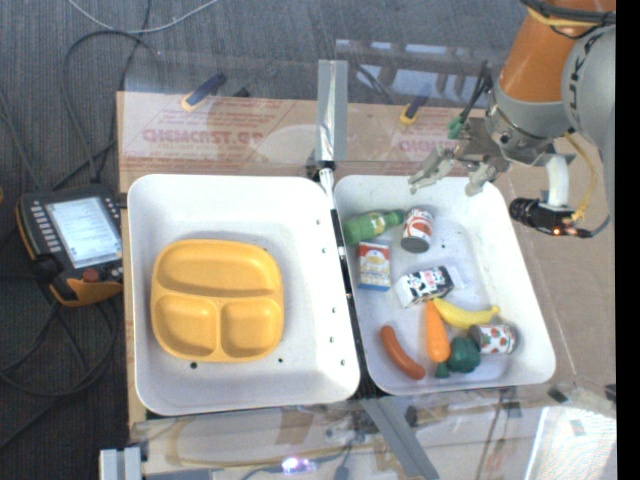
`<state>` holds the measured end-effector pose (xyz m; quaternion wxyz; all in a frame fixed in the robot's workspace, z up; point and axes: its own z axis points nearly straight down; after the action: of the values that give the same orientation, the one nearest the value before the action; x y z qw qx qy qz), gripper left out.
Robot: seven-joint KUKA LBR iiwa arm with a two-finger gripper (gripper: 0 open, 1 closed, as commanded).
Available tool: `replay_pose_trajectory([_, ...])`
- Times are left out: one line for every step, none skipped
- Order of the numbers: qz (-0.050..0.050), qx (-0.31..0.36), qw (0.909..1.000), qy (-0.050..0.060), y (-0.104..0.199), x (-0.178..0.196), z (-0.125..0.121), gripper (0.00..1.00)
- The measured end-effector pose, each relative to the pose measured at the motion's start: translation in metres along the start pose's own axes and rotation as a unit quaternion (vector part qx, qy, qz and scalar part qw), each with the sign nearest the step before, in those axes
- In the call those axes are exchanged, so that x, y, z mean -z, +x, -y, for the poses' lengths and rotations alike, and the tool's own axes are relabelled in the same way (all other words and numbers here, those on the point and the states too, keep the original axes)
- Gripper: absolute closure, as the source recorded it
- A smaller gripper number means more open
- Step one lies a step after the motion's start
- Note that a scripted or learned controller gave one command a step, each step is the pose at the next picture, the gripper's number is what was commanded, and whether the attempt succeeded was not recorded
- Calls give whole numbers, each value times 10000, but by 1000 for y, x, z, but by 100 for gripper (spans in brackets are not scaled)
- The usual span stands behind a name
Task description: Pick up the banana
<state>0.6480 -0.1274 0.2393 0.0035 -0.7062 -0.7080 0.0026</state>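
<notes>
Banana: the banana (466,314) lies in the right bin (520,268), low on its right side, well apart from the hand and closer to the camera than it.
Neighbours: it touches the carrot (437,334) on its left, with a can (495,339) just beside its lower end.
Hand: the hand (452,173) hovers over the right bin's far rim, fingers spread apart, nothing between them.
Arm: the arm (545,58) comes in from the upper right, orange band high, wrist tilted down and to the left.
Count, right bin: one banana, one carrot, one sausage (401,352), one green bottle (371,225), two cans, one red carton (374,265), one cow-print box (425,285), one dark green lump (461,357).
Count, left bin: one yellow tray (217,299) with three compartments in the left bin (170,193).
</notes>
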Motion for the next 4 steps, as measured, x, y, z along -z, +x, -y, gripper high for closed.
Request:
replay_pose_trajectory([9,305,9995,-7,-35,58,19,0])
replay_pose_trajectory([-7,684,9977,4,-50,-78,90,0])
replay_pose_trajectory([35,446,9988,-178,-73,-123,97,0])
replay_pose_trajectory([10,984,9950,-157,-90,-146,152,0])
